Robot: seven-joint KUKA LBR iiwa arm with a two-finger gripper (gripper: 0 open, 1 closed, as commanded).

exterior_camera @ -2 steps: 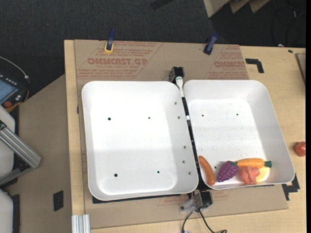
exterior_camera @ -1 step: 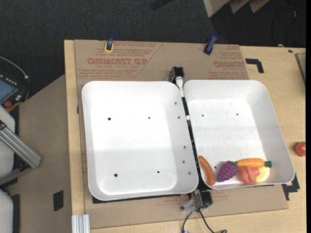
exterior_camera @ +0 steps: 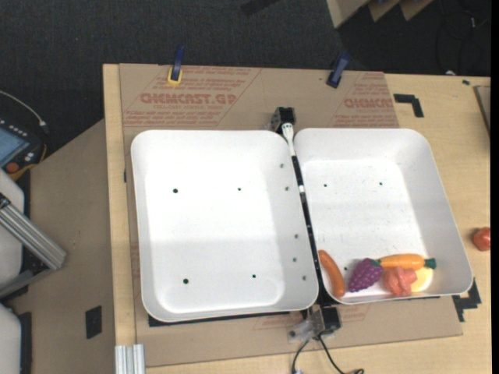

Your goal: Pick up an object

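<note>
Two white bins sit side by side on the bench: left bin point(exterior_camera: 141, 209) and right bin point(exterior_camera: 438, 179), inner rims touching along a dark seam. We see small black dots on both bin floors.

All the toy food is bunched in the near corner of the right bin, against its near wall:
- red-orange sausage point(exterior_camera: 331, 273), lying at a slant, closest to the seam
- purple grapes point(exterior_camera: 364, 275), just beside the sausage
- orange carrot point(exterior_camera: 405, 262) with a green tip, lying roughly level, past the grapes
- red piece point(exterior_camera: 398, 282), touching the carrot's near side; we can't make out what it is
- yellow piece point(exterior_camera: 422, 281), partly hidden behind the red one

One more small red-orange object point(exterior_camera: 482, 239) lies outside the bins on the bench top, near the right bin's outer rim but apart from it.

Gripper state: we cannot tell.

Under the bins we see a brown cardboard sheet point(exterior_camera: 234, 92) with faded red print. Two blue clamps hold its far edge: left clamp point(exterior_camera: 177, 65) and right clamp point(exterior_camera: 338, 69). A black clip point(exterior_camera: 283, 119) sits at the far end of the seam, another black fitting point(exterior_camera: 324, 319) at the near end, with a thin cable point(exterior_camera: 312, 353) trailing from it toward the bench's near edge.
</note>
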